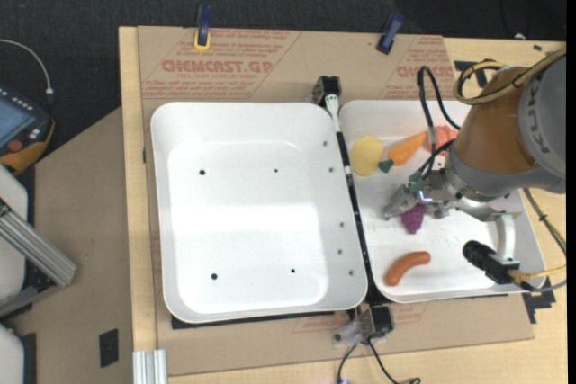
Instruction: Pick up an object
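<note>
On your counter (pixel 135 193), the left bin (pixel 243 211) sits beside the right bin (pixel 441 283), which holds a yellow ball (pixel 366 155), carrot (pixel 409 147), and sausage (pixel 408 266). Your pincer (pixel 405 205) hovers touching a purple object (pixel 412 218); whether it grips, you cannot tell.

A bench (pixel 270 58) topped with a brown board printed in red lettering carries two shallow white bins side by side. The left bin (pixel 180 220) sits square on the board, four small dark dots marking its floor. The right bin (pixel 360 117) touches it along a shared edge, where a black strip with white fasteners (pixel 349 193) runs between them. Black clamps (pixel 326 90) grip that seam at the far end and near end. Two blue clips (pixel 203 18) pinch the board's far edge, one above each bin.
</note>
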Robot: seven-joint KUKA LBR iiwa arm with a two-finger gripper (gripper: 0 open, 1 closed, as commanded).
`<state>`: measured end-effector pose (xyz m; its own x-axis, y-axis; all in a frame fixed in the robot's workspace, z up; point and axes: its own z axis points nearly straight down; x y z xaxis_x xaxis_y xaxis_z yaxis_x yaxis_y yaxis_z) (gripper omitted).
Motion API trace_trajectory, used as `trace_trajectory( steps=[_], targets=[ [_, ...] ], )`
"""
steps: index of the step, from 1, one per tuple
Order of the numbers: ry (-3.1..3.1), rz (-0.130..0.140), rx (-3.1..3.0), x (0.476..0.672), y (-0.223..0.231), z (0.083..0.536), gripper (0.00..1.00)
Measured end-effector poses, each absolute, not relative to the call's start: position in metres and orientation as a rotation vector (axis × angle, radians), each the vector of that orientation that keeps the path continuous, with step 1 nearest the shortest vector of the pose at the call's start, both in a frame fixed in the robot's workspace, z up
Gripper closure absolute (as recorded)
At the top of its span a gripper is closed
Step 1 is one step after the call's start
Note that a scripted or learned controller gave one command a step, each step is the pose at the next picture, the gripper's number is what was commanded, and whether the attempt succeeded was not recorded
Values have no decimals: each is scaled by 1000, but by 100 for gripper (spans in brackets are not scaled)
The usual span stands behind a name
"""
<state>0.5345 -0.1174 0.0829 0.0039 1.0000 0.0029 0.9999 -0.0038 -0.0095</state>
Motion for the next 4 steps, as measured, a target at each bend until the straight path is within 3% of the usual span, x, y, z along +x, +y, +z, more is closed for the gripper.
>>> trace_trajectory(
  steps=[1,2,3,4],
  targets=[
    [-2220,-1,-2225,539,-117,95,100],
    [-2229,-6,-2219,604,-91,85,100],
    [-2236,-16,-2215,594,-14,192,100],
    [-2231,-8,-2216,573,46,238,100]
  ],
)
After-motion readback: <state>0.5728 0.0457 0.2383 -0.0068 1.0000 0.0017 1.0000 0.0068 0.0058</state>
